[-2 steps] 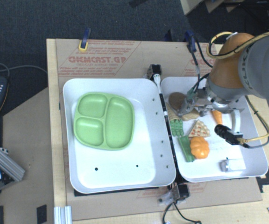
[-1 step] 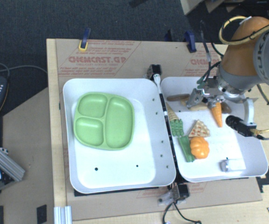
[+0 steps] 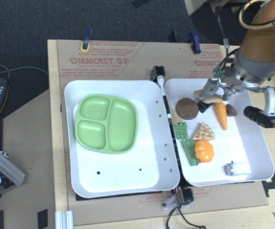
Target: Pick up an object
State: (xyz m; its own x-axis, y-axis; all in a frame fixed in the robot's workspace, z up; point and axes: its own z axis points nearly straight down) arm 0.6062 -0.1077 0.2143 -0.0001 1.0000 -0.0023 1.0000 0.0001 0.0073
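Note:
My gripper (image 3: pixel 208 95) hangs low over the back of the right bin (image 3: pixel 253 149), just right of a brown round disc (image 3: pixel 187 109) and up-left of an orange toy carrot (image 3: pixel 221 116). A tan piece (image 3: pixel 216 99) lies partly hidden under the gripper, and a small brown piece (image 3: pixel 231 110) sits beside the carrot. Nearer the front lie a triangular sandwich wedge (image 3: pixel 203 132), a round orange fruit (image 3: pixel 204 151) and a long green vegetable (image 3: pixel 185 143). Nothing is seen held.
A green divided plate (image 3: pixel 106 123) lies in the left bin (image 3: pixel 123 173). A small grey-white piece (image 3: pixel 233 168) rests near the right bin's front right corner. Clamps and a divider rail (image 3: pixel 168 123) run between the bins.

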